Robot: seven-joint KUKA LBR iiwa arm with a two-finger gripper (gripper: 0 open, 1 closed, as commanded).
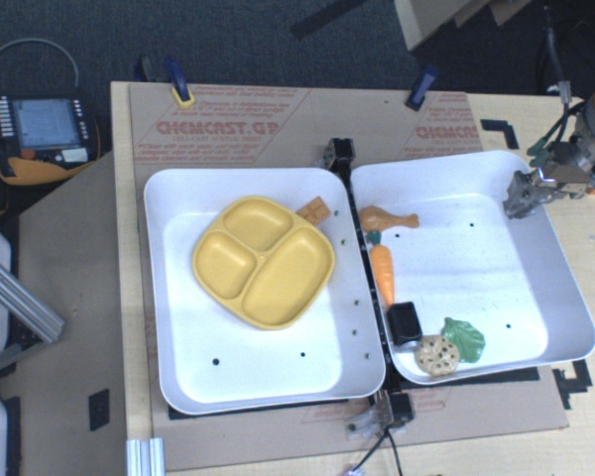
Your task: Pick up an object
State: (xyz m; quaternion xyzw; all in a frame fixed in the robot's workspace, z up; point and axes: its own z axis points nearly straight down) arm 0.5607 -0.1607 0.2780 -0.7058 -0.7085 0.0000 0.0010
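Note:
In the right bin (pixel 476 256), several small items lie along its left and front sides. They are a brown toy drumstick (pixel 387 219), an orange carrot (pixel 382 274), a black block (pixel 405 322), a speckled round cookie (pixel 436 355) and a green leafy piece (pixel 466 338). My gripper (pixel 523 194) hangs over the bin's far right rim, well apart from all of them, and nothing shows in it. The left bin (pixel 258 365) holds a yellow divided plate (pixel 265 261) with a small brown block (pixel 314 209) at its upper right edge.
The two bins sit side by side on a cardboard sheet (pixel 278 127), joined by black clamps (pixel 339 153). A pendant with a screen (pixel 42 127) lies off the bench at far left. The middle and right of the right bin floor are bare white.

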